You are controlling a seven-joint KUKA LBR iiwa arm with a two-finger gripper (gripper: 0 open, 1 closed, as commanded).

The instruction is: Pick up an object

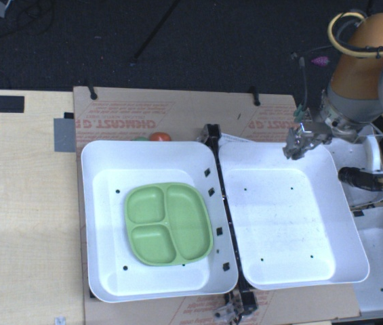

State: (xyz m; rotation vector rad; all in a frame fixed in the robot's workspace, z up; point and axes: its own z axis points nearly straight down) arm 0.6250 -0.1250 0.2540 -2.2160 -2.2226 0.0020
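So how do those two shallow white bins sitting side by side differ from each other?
The left white bin holds a green three-compartment plate; the right white bin shows only bare floor. The grey arm's gripper hangs over the right bin's far rim, well away from the left bin. Both are shallow, white, similar in size and meet at a black divider.

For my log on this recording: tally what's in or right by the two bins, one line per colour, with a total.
Green: 1, the divided plate in the left bin.
Orange-red: 1, a small round object behind that bin's far rim, partly hidden.
Total: 2.
The hand hangs over the right bin at its far corner.
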